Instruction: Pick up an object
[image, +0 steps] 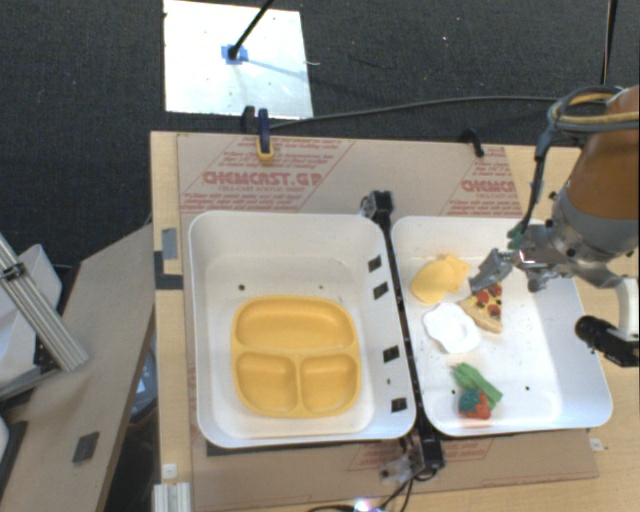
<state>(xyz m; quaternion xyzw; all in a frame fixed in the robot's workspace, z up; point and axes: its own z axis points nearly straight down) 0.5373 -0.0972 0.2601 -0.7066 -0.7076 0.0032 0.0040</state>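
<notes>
Nearest, green-and-red toy food (474, 389) lies in the right bin (590, 400). Farther in, the pincer (492, 270) hovers just above the pizza slice (487, 307), apparently spread and holding nothing; judging by this, the lift remains undone.

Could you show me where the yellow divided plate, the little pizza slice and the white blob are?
yellow divided plate (296, 325): camera view, on its large top compartment.
pizza slice (487, 311): camera view, on its topped middle.
white blob (452, 327): camera view, on its centre.
</notes>
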